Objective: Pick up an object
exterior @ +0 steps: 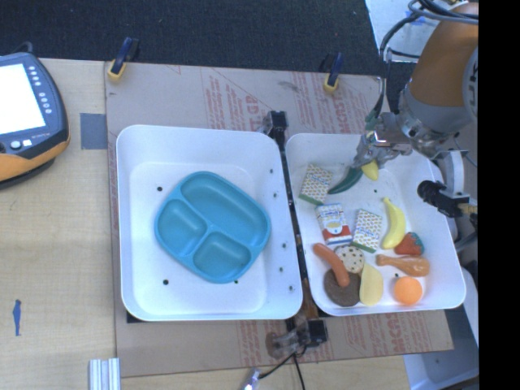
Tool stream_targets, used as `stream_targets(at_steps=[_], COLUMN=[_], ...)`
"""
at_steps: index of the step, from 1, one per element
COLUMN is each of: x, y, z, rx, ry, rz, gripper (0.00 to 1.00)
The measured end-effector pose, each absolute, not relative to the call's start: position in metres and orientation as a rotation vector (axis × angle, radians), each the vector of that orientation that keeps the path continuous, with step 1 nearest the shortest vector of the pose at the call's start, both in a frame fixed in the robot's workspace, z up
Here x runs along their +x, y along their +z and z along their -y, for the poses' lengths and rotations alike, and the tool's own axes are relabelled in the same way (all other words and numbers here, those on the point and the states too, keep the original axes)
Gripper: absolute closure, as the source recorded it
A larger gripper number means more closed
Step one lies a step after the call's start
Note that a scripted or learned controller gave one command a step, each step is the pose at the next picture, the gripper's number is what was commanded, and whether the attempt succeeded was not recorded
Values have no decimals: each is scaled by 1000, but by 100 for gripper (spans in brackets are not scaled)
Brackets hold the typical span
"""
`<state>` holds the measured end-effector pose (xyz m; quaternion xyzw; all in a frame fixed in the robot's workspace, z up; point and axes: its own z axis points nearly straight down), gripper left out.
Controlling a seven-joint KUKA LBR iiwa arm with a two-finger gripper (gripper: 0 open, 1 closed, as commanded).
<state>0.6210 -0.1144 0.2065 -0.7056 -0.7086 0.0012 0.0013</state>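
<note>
While raised, the pincer (pixel 367 162) grips a green pepper (pixel 346 179) — angled down-left

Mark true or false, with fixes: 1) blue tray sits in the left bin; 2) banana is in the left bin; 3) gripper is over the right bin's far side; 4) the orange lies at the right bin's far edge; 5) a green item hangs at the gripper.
1) The blue tray sits in the left bin. True.
2) The banana is in the left bin. False: it lies in the right bin.
3) The gripper is over the right bin's far side. True.
4) The orange lies at the far edge. False: it is at the near right corner.
5) A green item hangs at the gripper. True: it sits just below the gripper, though a firm grip cannot be confirmed.
</note>
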Motion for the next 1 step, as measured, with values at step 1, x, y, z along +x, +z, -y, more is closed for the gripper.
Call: stream_targets(at_steps=[1], x=[583], y=[225], z=[57], rx=[-2212], ry=[8], rz=[2225], gripper=[100])
